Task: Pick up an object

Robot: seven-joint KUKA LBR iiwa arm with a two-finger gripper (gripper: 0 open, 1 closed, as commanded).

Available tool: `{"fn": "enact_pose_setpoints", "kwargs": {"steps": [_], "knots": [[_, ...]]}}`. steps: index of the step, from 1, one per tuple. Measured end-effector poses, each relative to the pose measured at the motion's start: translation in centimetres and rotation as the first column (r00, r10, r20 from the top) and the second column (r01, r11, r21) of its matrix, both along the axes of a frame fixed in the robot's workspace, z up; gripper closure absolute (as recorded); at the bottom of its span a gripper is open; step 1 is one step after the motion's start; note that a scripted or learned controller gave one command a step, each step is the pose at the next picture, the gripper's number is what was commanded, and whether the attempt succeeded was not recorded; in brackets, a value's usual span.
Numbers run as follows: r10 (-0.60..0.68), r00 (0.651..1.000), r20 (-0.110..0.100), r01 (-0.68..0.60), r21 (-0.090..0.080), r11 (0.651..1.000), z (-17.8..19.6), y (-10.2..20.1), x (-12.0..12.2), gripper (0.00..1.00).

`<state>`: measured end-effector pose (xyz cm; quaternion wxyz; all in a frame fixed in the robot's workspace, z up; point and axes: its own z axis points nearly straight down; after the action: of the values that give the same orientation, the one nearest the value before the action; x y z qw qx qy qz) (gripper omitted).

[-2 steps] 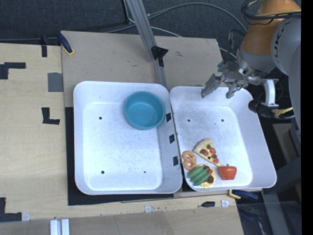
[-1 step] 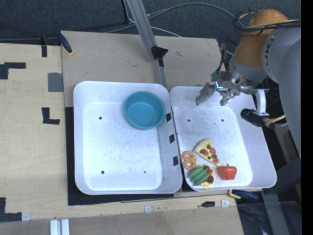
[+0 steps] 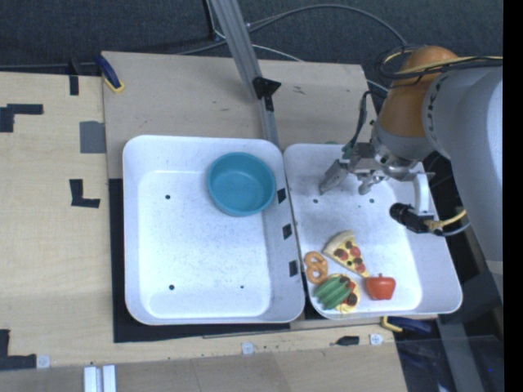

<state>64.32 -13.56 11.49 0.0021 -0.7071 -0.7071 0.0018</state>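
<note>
The arm comes in from the right, smooth grey with an orange band, over 2 shallow white bins with a speckled plastic look. Its gripper hangs over the upper part of the right bin, its 2 fingers spread apart with nothing between them. The toys it could take lie below it, toward the near rim of that same bin, well apart from the fingers. Off to its left, in the left bin, sits a round blue bowl, glossy and hollow. Nearest below the gripper is a pizza slice, flat, wedge-shaped, long axis slanting. Beyond it lie a green veg, a red tomato and a small looped pretzel.
</note>
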Motion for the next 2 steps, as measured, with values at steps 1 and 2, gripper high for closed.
{"fn": "enact_pose_setpoints", "kwargs": {"steps": [1, 2], "knots": [[0.001, 1.0, 0.005, -0.001, -0.001, 1.0, 1.3, 0.0, 0.1, 1.0], [0.0, 1.0, 0.009, 0.0, -0.001, 1.0, 6.0, -0.4, -0.5, 1.0]]}}
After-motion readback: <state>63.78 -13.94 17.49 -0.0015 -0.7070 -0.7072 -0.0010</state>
